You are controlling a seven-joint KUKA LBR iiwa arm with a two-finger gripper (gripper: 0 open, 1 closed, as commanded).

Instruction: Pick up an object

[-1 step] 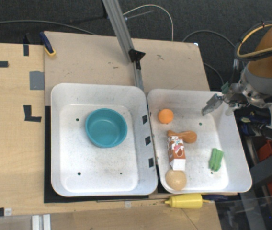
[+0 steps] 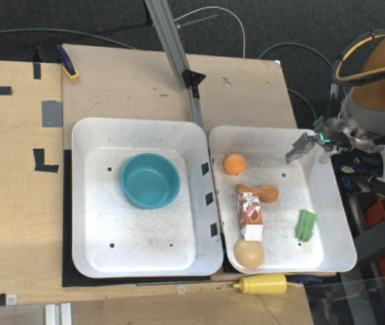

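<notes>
End effector (image 2: 299, 149), finger spread not discernible, nothing seen held, poised over right bin (image 2: 331, 202) upper right edge; nearest candidates: orange ball (image 2: 234, 164) to its left, green piece (image 2: 306, 225) below it, long axis running toward the end effector.

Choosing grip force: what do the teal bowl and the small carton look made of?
Bowl: probably plastic, with an even teal colour and a smooth, faintly glossy wall. Carton: probably printed cardboard or a toy copy, boxy with flat faces and matte red and white print.
</notes>
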